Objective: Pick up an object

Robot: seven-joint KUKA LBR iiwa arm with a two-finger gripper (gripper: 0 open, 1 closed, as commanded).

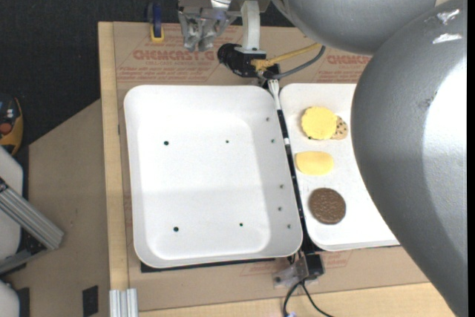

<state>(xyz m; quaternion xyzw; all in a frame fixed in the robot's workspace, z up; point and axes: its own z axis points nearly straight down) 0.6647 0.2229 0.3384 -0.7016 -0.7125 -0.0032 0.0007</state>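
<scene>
Since the gripper [200, 32] is hanging up past the far edge of the left bin [148, 159], over the cardboard-coloured board, it's nowhere near anything it could grab yet. Its fingers look drawn close together with nothing between them, though they're small at this angle so I wouldn't swear to it.

All the candidates sit in the right bin [334, 237], lined up along its left side: a round yellow piece [318, 122] with a chocolate chip cookie [340, 128] peeking out from under its right edge, a pale yellow oval piece [315, 162] below that, and a dark brown round cookie [327, 206] nearest the camera.

My take on doing this well: go for the brown cookie or the oval one, since they sit apart from the others. The top pair overlap, so a grab there could nudge both. They're all flat, so the fingers should open first, come straight down and straddle the piece low against the bin floor. Watch the wall between the bins, it's just beside them.
</scene>
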